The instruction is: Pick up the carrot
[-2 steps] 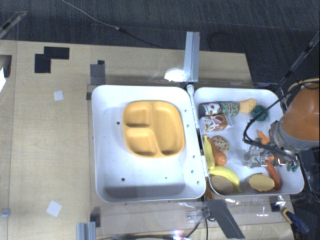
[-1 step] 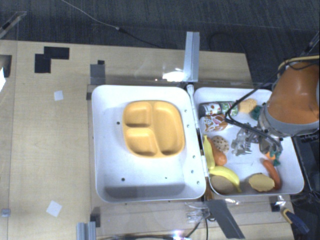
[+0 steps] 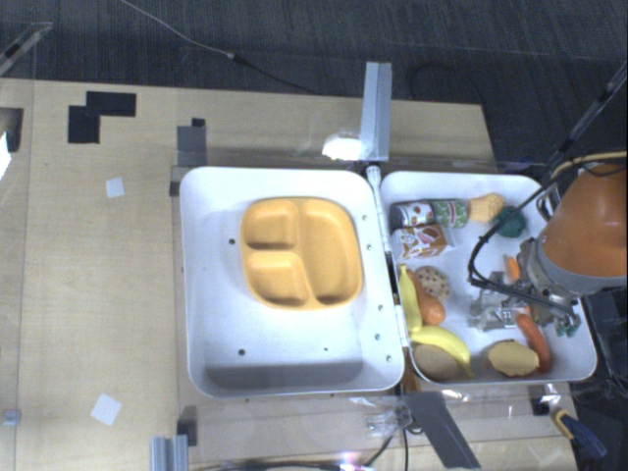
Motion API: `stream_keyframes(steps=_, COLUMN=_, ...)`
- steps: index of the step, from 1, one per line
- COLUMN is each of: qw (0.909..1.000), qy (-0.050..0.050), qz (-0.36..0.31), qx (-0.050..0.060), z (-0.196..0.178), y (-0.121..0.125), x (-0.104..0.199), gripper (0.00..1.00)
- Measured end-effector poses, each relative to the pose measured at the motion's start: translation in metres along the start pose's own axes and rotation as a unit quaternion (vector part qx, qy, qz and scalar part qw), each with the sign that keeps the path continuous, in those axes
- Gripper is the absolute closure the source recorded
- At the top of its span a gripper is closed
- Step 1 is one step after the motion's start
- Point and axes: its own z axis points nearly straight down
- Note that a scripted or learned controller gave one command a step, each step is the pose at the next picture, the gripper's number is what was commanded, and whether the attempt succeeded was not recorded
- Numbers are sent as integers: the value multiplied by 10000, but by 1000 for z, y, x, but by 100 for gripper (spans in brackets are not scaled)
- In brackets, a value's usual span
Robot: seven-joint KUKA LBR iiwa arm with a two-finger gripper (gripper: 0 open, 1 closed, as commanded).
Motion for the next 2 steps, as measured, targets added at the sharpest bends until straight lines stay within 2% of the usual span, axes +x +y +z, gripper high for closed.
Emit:
stream_keyframes(steps=1, qw=9970, qy=-7, qz=-770, qx=3, z=-98, y=43, x=-3, gripper=100)
stream_keyframes(steps=2, qw=9924, qy=20, qz=-1233, qx=-14, z=-118, y=90, x=3, gripper=100)
